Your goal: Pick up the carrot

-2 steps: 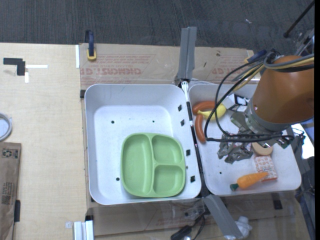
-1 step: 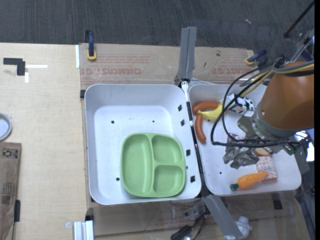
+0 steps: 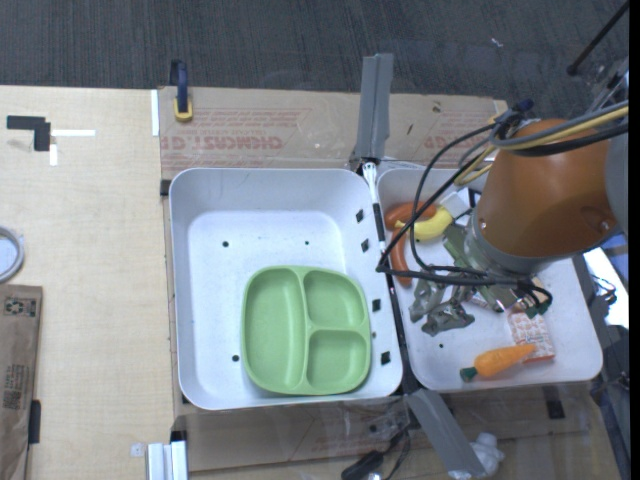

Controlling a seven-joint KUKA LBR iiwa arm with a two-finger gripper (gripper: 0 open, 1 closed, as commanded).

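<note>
Camera view, right bin [image 3: 590,353]. The carrot [image 3: 505,360] lies near the bin's front edge, its long axis running from the green tip at 8 o'clock to the orange end at 2 o'clock. The gripper [image 3: 443,311] hangs apart from it, the carrot at about 4 o'clock from the gripper. Whether the gripper is open or closed cannot be told. 1 arm serves the reach.
</note>
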